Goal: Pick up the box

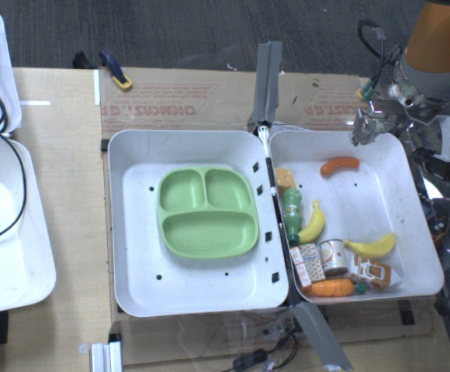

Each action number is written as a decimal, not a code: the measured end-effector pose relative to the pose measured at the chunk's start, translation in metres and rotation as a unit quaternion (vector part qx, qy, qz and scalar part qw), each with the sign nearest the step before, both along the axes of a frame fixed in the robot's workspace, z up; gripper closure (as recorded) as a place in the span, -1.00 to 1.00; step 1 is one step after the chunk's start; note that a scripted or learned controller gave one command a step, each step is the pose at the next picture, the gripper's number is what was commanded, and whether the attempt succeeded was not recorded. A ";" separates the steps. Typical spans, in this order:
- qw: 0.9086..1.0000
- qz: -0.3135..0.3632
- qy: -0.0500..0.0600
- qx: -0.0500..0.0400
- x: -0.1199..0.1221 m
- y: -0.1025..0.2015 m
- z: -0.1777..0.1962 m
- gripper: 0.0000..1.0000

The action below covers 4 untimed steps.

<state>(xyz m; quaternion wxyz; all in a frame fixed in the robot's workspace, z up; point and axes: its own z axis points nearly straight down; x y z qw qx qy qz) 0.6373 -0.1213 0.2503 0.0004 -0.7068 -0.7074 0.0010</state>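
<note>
The arm comes in at the upper right of the frame, its orange band at the top right corner and the grey wrist angled down and to the left. The gripper (362, 130) hangs at the upper rim of the right bin (411, 208), near that bin's upper right corner; whether it is open or closed I cannot tell, and nothing shows in its grasp.

The box (306, 265), small and patterned in red and white, lies near the lower edge of the right bin, well apart from the gripper. A can (333, 256) sits just beside it on the right, and a carrot (333, 287) lies just below. A sausage (339, 165) rests in the upper part of that bin.

In the left bin (132, 231) sits a green divided plate (207, 211).
</note>
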 end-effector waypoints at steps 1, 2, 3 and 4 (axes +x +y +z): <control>1.000 -0.020 -0.001 -0.001 -0.018 -0.047 0.038 -1.00; 0.995 -0.102 0.001 0.000 -0.074 -0.069 -0.134 -1.00; 0.999 0.042 -0.001 0.000 -0.011 -0.052 -0.159 -1.00; 0.972 0.233 -0.003 -0.001 -0.008 -0.079 -0.157 -1.00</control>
